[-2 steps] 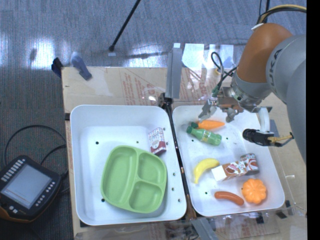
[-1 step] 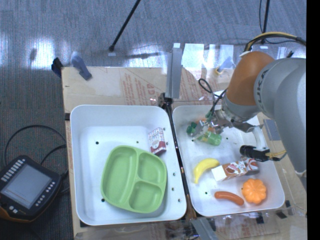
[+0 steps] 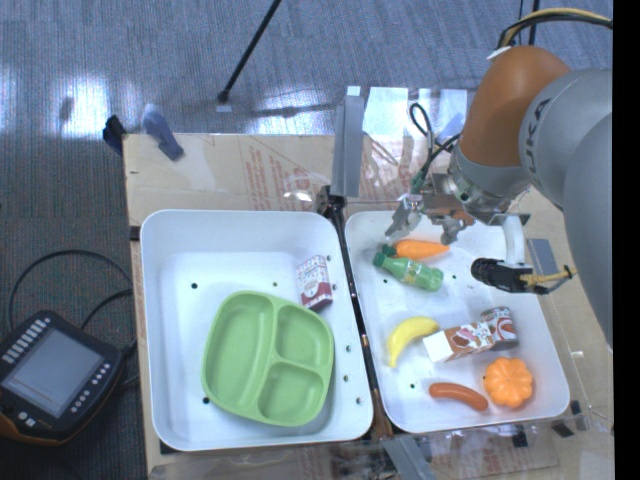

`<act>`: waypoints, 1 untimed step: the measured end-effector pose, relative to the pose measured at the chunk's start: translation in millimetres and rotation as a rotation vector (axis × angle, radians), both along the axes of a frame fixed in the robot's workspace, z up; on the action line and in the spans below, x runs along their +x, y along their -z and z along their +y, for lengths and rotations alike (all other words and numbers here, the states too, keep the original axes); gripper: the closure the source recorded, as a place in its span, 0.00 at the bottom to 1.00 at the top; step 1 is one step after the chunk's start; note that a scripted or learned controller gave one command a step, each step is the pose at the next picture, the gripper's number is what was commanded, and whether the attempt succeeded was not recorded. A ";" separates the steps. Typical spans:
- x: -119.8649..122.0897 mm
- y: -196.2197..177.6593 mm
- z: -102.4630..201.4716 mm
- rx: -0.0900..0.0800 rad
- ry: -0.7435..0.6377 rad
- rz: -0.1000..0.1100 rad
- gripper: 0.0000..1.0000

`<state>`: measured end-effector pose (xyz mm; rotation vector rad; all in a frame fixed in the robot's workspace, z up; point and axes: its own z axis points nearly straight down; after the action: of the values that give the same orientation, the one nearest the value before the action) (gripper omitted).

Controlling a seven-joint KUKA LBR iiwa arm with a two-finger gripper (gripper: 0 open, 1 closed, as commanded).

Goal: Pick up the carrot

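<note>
Right bin (image 3: 545, 343), white, beside my left bin (image 3: 165, 268); my gripper (image 3: 428, 227), fingers spread wide, grasping nothing, poised directly above the carrot (image 3: 422, 250); carrot lying flat at the right bin's far end, touching green bottle (image 3: 409, 272).

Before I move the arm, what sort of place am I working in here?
Most likely a robotics lab test bench: two white bins on cardboard, toy food such as a carrot and banana, and a teach pendant on the floor.
</note>
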<state>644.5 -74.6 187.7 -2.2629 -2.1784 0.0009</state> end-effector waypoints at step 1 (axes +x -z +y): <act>-1.0 100.5 -33.7 0.001 -0.047 0.002 0.00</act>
<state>643.5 -108.3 87.2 -2.2095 -2.2293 0.0022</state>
